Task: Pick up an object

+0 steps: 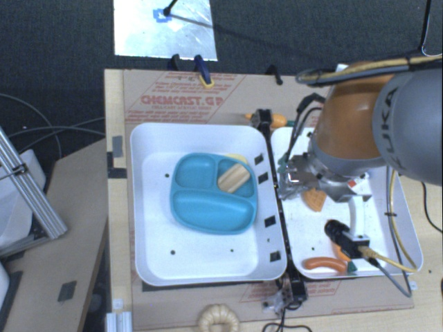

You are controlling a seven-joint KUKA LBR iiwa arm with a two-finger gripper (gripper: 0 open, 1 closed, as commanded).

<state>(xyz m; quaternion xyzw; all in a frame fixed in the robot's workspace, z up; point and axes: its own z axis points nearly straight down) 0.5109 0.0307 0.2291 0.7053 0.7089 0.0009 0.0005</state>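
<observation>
Glossy white plastic bins point(149, 185), matt blue plastic tray point(201, 209), cardboard base point(180, 95).

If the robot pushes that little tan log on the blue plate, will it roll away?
Probably a bit: the tan log looks round like a cylinder. The blue plate has raised dividers, which would likely stop it. It looks stiff and light, maybe wood.

Reaching in from the right: grey arm point(408, 126), bulky, orange band above the wrist facing the camera. Wrist bent downward, gripper point(299, 176) low beneath it, largely hidden under the arm's own bulk.
</observation>
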